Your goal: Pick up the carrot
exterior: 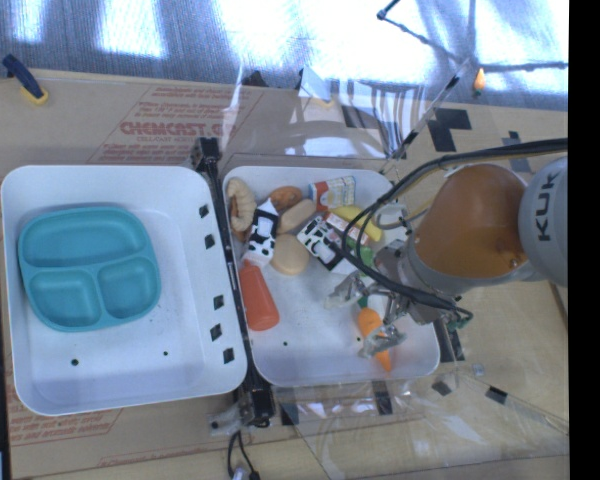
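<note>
the carrot lies in the right bin, near that bin's front right corner, toward the table's front edge. the claw hangs right over it; whether it is spread or pinching i cannot tell. a teal divided plate sits in the left bin.

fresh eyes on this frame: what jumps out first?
The grey arm with its orange band dominates the right side, reaching down over the right bin, where its gripper sits right at the small carrot near the bin's front right corner. Next is the teal divided plate, alone in the left bin. Then the clutter of toy food along the right bin's back, with an orange-red bottle by its left wall.
</note>
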Controlling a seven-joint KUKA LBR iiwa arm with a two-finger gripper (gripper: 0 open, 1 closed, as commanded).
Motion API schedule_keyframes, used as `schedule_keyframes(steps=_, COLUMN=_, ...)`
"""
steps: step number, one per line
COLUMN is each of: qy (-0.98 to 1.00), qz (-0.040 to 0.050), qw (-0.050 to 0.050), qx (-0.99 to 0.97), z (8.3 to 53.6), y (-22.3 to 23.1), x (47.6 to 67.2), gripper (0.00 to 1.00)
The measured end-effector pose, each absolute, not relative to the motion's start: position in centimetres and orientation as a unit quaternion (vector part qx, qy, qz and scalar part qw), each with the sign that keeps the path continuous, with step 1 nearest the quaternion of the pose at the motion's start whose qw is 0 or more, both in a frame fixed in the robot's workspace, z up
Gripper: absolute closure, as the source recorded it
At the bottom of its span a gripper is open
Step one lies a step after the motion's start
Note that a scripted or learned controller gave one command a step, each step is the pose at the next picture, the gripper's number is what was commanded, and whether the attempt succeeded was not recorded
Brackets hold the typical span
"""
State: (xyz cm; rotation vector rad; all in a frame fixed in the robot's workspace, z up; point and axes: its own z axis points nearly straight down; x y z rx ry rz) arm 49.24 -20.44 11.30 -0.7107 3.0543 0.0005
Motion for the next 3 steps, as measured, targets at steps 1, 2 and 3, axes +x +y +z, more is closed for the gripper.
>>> schedule_keyframes(steps=1, qy=0.985, qz=0.0006, qw=0.000, qx=-0.171, z=9.2, y=-21.0, x=49.1, gripper=0.00)
schedule_keyframes(steps=2, qy=0.985, qz=0.0002, qw=0.001, qx=-0.174, z=10.3, y=-20.8, x=49.4, gripper=1.00)
schedule_keyframes(steps=3, qy=0.907, qz=0.0000, qw=0.002, qx=-0.422, z=9.2, y=-20.3, x=51.5, gripper=1.00)
